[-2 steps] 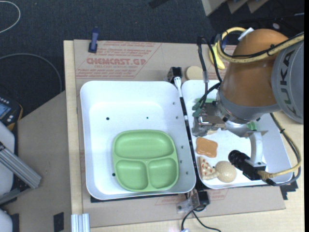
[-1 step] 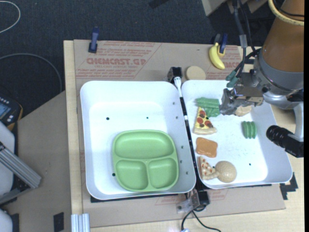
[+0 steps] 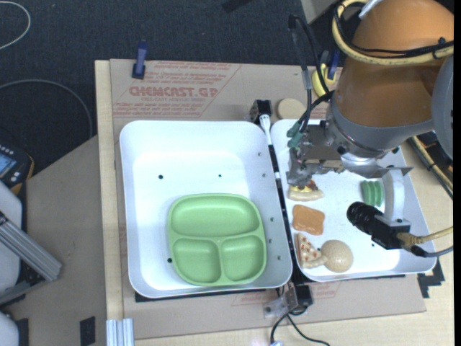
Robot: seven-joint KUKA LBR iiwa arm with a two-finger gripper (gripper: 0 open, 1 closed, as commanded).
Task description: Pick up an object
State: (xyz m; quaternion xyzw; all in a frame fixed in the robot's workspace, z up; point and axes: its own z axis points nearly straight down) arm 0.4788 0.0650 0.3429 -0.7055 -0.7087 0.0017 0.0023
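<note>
Over the left side of the right bin (image 3: 374, 262), close to the wall it shares with the left bin (image 3: 187, 157): hand (image 3: 301, 177), pointing down from the arm (image 3: 389, 49), which reaches in from the view's right. Its tip sits directly over a small pale piece (image 3: 305, 190) with yellow and red on it. From this angle it is unclear whether they touch. Hand apart or together: cannot tell, since the grey housing above covers it.

Right bin contents, listed from the pale piece toward the near edge:
- orange slab (image 3: 308, 220), lying flat, just beside the pale piece
- pizza slice (image 3: 307, 249), near the front left corner
- tan ball (image 3: 336, 256), just beside the slice, possibly touching it

A green piece (image 3: 372, 192) lies to the view's right of the hand, partly under the arm, with a white piece (image 3: 393, 193) next to it.

Left bin: one green plate (image 3: 215, 238) with three compartments, lying flat in the near half, well apart from the hand.

Both bins rest side by side on a cardboard sheet (image 3: 180, 85) with red print, which lies on the table (image 3: 65, 193). A blue clip (image 3: 140, 60) sits on the sheet's far edge, towards its left corner
</note>
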